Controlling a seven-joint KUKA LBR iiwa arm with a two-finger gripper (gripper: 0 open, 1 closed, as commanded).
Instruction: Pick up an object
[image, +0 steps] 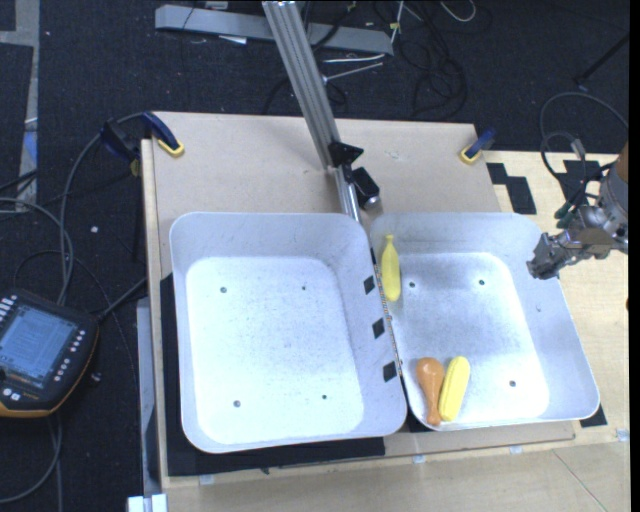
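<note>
In the right bin (560, 330) lie three small objects. A yellow banana-shaped piece (389, 269) rests against the bin's left wall near the back. Near the front left corner a yellow corn-like piece (454, 387) lies beside an orange piece (431, 383), the two touching. My gripper (545, 262) hangs over the right bin's far right rim, well away from all three objects, with nothing visible in it.
The left bin (200, 250) sits beside the right one on a wooden board. A metal pole (310, 90) slants up from between the bins at the back. A teach pendant (35, 345) lies left of the bench; cables trail around it.
</note>
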